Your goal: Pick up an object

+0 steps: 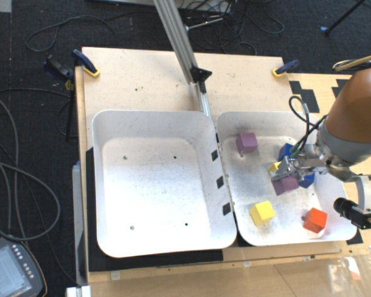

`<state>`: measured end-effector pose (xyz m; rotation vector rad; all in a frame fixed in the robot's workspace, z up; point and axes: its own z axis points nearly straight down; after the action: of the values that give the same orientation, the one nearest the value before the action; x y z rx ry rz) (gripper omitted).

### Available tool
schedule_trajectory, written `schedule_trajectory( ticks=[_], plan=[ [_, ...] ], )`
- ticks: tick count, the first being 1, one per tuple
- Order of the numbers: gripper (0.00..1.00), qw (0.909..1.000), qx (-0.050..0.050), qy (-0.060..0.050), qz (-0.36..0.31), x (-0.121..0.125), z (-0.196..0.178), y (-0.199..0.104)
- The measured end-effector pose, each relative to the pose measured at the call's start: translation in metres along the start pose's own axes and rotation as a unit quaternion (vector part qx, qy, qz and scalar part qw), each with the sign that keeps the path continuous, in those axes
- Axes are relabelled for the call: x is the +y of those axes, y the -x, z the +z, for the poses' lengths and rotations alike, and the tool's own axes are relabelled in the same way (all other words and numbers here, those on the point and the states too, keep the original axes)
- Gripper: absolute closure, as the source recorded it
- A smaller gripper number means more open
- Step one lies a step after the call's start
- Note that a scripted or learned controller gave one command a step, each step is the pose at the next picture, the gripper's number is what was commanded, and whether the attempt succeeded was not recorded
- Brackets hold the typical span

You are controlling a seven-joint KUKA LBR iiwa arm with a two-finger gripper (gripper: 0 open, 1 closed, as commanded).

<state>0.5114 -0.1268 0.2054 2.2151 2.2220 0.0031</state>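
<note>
Camera view from above has the gripper (287, 169) down in the right bin (235, 184), right in a little cluster of blocks. A darker purple block (287, 184) sits just under and touching the fingertips, with something blue (305, 179) and a sliver of yellow (275, 166) packed around it. Honestly I can't tell how the fingers are set or whether anything is actually pinched, too much clutter there.

Using that purple block as the marker: a lighter purple cube (247, 142) sits up and to the left, well apart. A yellow cube (262, 212) is below and a bit left, near the front of the bin. An orange cube (315, 220) is below and to the right, near the bin's corner.

My guess is these are light foam or plastic blocks, stiff enough to squeeze, not fragile, maybe a bit slick. Best bet is to grab across two flat opposite faces, though the neighbours crowd the sides.
</note>
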Motion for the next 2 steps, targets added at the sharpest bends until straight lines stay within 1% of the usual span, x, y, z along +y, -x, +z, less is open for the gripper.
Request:
schedule_trajectory(
  ticks=[1,2],
  plan=[
    [1.00,1.0000,0.001,-0.002,-0.003,0.024,0.005,-0.049],
    [1.00,1.0000,0.002,-0.001,-0.003,0.053,-0.004,-0.105]
  ],
)
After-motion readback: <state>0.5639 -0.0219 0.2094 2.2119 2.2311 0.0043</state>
